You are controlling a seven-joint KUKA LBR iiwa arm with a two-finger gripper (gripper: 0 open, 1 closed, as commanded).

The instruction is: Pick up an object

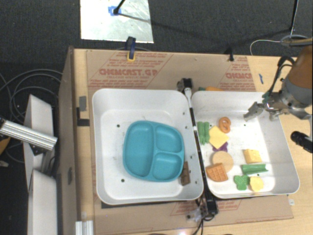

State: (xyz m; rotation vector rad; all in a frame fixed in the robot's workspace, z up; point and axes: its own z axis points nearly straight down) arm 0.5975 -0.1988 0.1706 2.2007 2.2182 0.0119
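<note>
Arm over the right bin's far right corner, nothing between the fingers.

Gripper (257, 109) hangs above the upper right of the right bin (288, 177), fingers spread apart and holding nothing. Landmark: the yellow block (218, 137), mid-bin, well left of and below the gripper. Orange ring (224, 124) sits just above it, green stick (203, 132) just left, tan disc (222, 158) below, waffle piece (217, 172) under that. Yellow wedge (252, 155) to its lower right, green bar (254, 168) below the wedge. Left bin (105, 111) holds 1 blue divided plate (153, 151). Both bins rest on the worktop (146, 70).
</note>
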